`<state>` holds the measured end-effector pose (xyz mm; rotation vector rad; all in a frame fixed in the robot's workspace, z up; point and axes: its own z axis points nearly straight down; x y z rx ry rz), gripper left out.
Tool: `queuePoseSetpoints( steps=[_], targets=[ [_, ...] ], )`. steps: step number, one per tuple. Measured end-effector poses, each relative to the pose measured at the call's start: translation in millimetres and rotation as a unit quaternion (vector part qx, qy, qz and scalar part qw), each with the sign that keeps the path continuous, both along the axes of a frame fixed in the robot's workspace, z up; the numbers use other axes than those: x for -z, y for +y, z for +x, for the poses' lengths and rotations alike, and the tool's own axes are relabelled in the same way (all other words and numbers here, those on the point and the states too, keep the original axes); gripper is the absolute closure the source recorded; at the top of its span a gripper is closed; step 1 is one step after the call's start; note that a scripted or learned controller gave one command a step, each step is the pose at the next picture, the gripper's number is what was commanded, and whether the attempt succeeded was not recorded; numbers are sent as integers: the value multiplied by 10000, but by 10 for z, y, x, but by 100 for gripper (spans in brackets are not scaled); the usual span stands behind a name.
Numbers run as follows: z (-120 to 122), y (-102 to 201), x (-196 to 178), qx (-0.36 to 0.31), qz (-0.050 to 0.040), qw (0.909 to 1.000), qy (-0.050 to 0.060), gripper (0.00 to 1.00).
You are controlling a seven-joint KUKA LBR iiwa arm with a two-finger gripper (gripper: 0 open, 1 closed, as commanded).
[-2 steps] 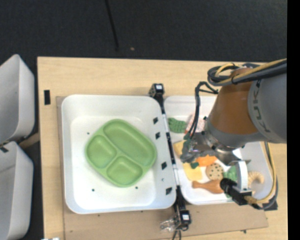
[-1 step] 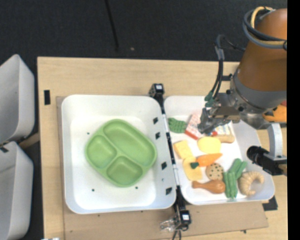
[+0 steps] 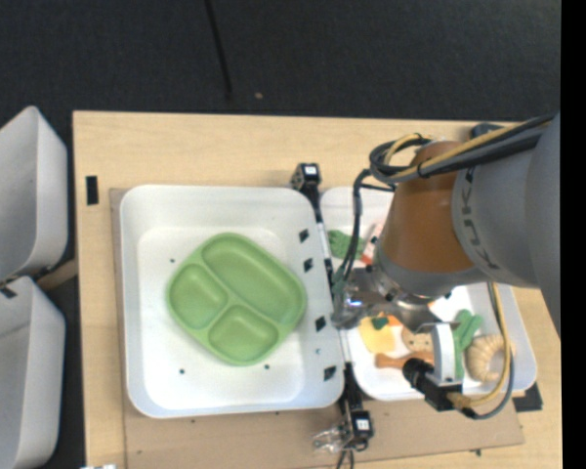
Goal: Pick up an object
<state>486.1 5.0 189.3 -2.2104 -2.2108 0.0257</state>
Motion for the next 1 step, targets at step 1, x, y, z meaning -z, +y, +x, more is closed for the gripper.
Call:
queuePoseSetpoints(
  steps=[1],
  targets=[
    [45,990,-809,-60,16,9999,-113,100]
  ],
)
